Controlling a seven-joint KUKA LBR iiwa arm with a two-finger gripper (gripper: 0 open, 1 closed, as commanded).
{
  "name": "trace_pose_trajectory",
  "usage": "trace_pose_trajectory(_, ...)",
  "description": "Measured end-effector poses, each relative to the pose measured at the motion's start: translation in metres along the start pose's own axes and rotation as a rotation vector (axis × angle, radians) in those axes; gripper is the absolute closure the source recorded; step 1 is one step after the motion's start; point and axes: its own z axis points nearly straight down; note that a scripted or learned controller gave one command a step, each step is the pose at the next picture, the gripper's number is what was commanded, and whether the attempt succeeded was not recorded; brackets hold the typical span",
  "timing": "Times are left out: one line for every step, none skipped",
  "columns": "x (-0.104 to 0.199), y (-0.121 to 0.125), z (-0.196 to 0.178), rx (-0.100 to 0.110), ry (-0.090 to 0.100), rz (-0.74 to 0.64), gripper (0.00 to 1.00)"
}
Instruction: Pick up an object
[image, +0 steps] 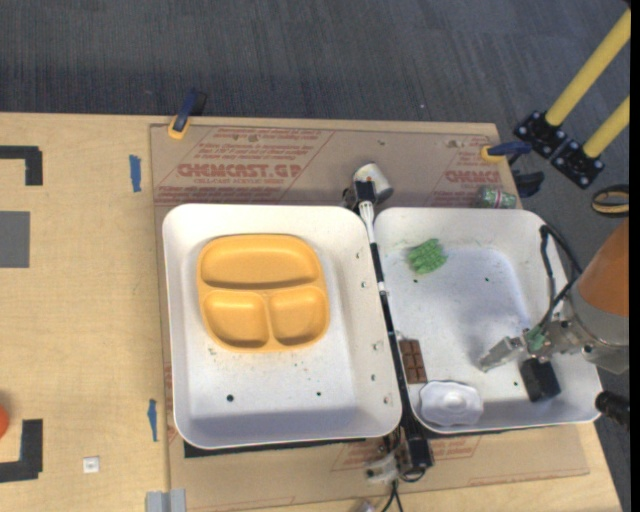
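The gripper hangs low at four o'clock in the right white bin; whether it's open, I cannot tell. A crinkly green soft lump lies at eleven o'clock, probably light and squashy: pinch its middle.

My bench is pale wood. A brown board lies on it, printed with red lettering and pinned at its far edge by a yellow clamp and another clamp. On that board sit the left bin and the right bin, side by side, touching. Blue tape and black markings dot the wood to the left.
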Motion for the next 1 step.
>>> trace_pose_trajectory(0.0752,0.0089,0.0027,0.005,-0.024,-0.11,0.0)
